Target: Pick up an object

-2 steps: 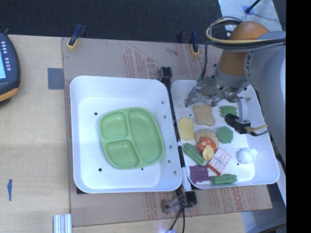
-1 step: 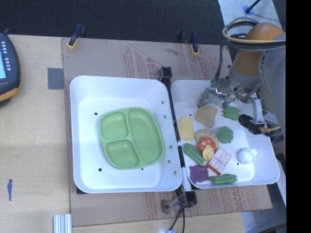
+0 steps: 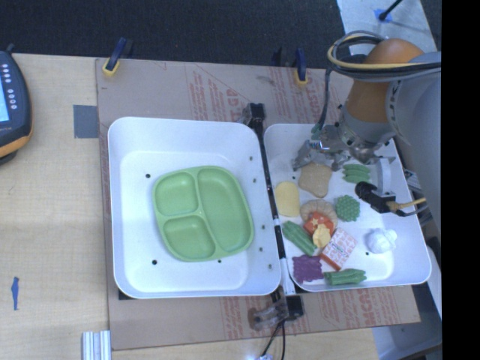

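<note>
Two white bins on counter point(image 3: 60, 223): left bin point(image 3: 127, 201) holds green divided plate point(image 3: 202, 213). Right bin point(image 3: 409, 253), toy food; gripper point(image 3: 324, 150) above tan piece point(image 3: 315, 178), finger state unclear.

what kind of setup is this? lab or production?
Most likely a robotics lab bench for pick trials: two white bins clamped onto a cardboard sheet, toy food piled in the right bin, and a teach pendant at the left edge.
</note>
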`<action>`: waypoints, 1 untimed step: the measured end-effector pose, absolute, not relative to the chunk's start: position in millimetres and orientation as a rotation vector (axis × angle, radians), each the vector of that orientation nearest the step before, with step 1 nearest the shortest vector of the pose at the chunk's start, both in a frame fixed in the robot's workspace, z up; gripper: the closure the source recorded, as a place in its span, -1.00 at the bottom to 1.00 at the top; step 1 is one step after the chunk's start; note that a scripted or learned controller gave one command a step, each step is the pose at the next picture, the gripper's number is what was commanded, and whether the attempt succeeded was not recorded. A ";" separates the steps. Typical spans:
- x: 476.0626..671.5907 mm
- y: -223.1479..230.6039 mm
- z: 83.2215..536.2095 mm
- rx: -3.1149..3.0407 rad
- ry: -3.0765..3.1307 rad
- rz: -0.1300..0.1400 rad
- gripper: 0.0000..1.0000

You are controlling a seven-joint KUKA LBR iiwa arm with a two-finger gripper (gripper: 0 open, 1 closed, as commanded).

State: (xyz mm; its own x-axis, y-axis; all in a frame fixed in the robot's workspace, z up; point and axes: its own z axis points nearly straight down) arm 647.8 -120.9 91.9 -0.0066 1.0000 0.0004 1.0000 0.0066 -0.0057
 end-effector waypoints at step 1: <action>657.0 -125.2 92.4 -2.214 -2.230 0.002 -1.00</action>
